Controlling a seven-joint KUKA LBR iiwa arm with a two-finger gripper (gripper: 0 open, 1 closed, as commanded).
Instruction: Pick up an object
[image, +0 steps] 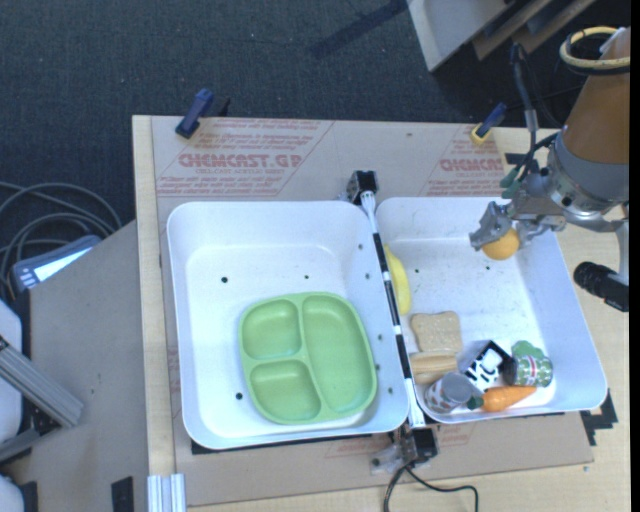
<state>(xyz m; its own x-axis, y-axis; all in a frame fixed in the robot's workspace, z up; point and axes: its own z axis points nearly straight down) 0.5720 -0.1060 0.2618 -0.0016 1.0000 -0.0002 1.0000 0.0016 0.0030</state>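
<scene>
Dark grey carpet surrounds a wooden bench (300, 150) covered with a brown printed sheet, on which two shallow white bins stand side by side, their inner rims touching along a black clamp bar (385, 290). Blue clips (195, 112) sit at the bench's far edge, and loose grey cables (45, 215) lie on the floor at the view's left.

Left white bin (200, 250): holds a pale green plastic plate with three compartments (305, 357), lying flat toward the near side.

Right white bin (555, 300): holds a cluster of items along its near edge and inner wall. A yellow banana-shaped item (399, 283) lies against the inner wall. Just nearer is a tan slice of toy bread (437, 331), with a beige block (432, 364) touching its near edge. At the near rim sit a small grey-lidded cup (452, 392), a black-and-white patterned box (485, 362), a green-capped can lying on its side (530, 366) and an orange toy carrot (507, 398), all packed close together.

Arm: the grey KUKA arm with an orange band (600, 110) enters from the view's right, over the far part of the right bin. The two-finger gripper (497, 234) hangs above the bin's far floor. A small round yellow-orange fruit-like object (501, 246) sits directly at the fingertips, partly covered by the grey fingers, which appear clenched around its upper part. The object is well apart from the cluster at the near edge; whether it is lifted clear of the bin floor cannot be told from this slant.
</scene>
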